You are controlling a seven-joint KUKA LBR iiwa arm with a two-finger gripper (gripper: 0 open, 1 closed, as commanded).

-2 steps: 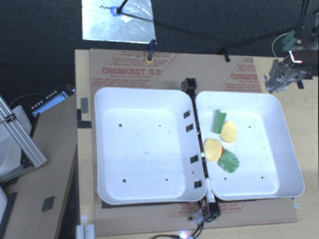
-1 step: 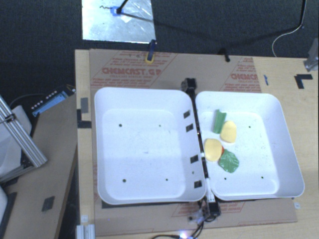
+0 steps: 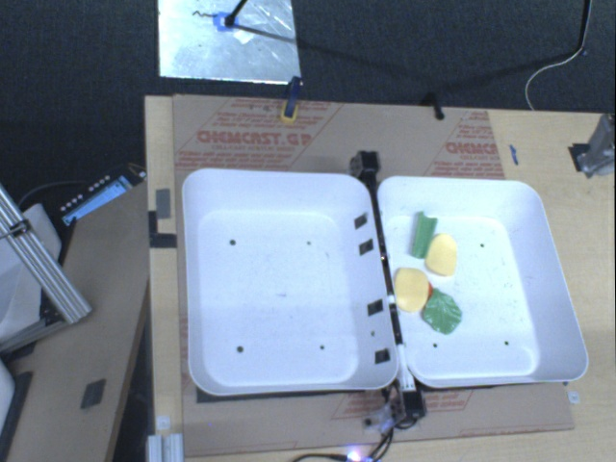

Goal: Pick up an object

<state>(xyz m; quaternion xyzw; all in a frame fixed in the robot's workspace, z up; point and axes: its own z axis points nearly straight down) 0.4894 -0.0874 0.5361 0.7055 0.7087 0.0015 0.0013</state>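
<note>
1. A slanted metal rail [image 3: 43, 277] lies at the 9 o'clock edge of the view. Toward 1 o'clock from it is a black device with a blue strip [image 3: 96, 196].
2. A silvery sheet [image 3: 226, 27] lies on the dark floor at 11 o'clock, beyond the surface [image 3: 120, 296].
3. A brown board with red print [image 3: 255, 135] lies under both bins. A small yellow and blue clip [image 3: 290, 104] sits at its 12 o'clock edge.
4. The left bin [image 3: 279, 287] is white and shallow, with a few dark dots on its floor.
5. A row of black fittings [image 3: 377, 263] runs along the seam where the two bins meet.
6. The right bin [image 3: 553, 287] holds four things, grouped toward its 9 o'clock side near the seam.
7. The yellow-orange piece [image 3: 411, 289] is nearest the seam, with a thin red edge on its 3 o'clock side.
8. The green bar [image 3: 423, 236] lies at 12 o'clock of the group, tilted a little.
9. The pale yellow piece [image 3: 442, 255] touches the bar's lower end and lies just beside the yellow-orange piece.
10. The green lump [image 3: 443, 313] sits at 5 o'clock from the yellow-orange piece, touching it.
11. A white cable [image 3: 558, 65] loops over the floor at 1 o'clock.
12. A grey metal part [image 3: 597, 147] pokes in at 2 o'clock, well apart from the four things. I cannot tell whether the jaws are released or clenched.
</note>
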